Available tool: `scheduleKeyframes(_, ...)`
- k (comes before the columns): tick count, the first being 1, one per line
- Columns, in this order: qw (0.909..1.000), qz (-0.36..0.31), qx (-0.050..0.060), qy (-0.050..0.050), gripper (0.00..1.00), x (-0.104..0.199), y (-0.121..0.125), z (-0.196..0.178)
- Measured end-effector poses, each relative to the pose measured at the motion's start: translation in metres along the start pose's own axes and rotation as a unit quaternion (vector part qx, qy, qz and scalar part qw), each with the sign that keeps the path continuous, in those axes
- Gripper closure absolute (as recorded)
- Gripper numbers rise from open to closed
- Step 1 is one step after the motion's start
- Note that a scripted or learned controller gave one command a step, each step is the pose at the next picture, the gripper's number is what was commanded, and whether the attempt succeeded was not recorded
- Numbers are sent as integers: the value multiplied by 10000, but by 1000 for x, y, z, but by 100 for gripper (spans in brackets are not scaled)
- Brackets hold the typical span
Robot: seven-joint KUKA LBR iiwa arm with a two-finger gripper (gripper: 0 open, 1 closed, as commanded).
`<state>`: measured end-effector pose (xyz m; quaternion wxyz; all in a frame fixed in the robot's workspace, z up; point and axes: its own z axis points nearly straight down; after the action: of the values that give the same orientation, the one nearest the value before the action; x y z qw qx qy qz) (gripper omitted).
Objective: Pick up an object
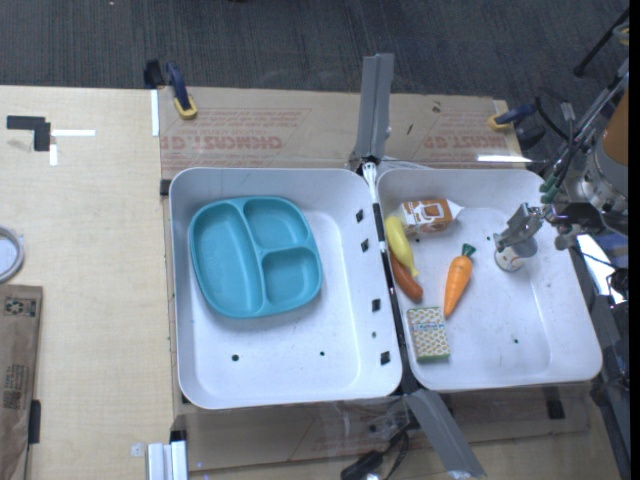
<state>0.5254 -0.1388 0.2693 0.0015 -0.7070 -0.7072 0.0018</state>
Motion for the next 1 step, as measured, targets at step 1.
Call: scheduleKeyframes(1,10000,75,6,3,0,32,3,85)
